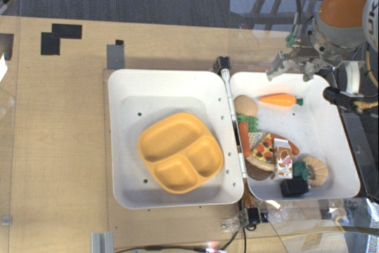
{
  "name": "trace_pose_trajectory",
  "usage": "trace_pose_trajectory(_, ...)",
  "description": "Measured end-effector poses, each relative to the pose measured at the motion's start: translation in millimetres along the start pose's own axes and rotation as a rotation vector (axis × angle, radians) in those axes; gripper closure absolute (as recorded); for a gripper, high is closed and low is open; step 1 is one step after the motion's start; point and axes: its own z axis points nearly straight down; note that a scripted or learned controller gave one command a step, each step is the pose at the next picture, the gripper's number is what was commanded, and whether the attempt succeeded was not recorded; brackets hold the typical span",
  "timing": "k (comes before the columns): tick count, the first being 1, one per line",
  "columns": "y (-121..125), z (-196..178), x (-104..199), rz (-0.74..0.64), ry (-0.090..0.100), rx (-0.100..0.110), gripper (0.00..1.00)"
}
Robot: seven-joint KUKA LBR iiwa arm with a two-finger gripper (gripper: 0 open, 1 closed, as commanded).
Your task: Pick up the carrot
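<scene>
Carrot (277,100) lies loose on floor of right bin (345,145), upper part, orange body with green tip pointing right – not lifted. Gripper (295,71) hovers over bin's far rim, just above and slightly right of carrot, apart from it. Fingers spread open, nothing between them. Other toy food heaped lower in same bin, well clear. Yellow divided plate (180,152) in left bin. Judgement: pick not begun – descent, closing, lift all left.
</scene>
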Motion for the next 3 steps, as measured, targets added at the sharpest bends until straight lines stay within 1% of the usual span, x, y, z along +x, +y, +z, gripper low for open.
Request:
trace_pose_trajectory(1, -1.6, 176.2, -54.2, 0.090, 0.000, 0.012, 0.00)
trace_pose_trajectory(2, 22.4, 183.6, -71.8, 0.226, 0.000, 0.006, 0.00)
trace_pose_trajectory(3, 22.5, 171.9, -71.1, 0.217, -0.001, 0.015, 1.00)
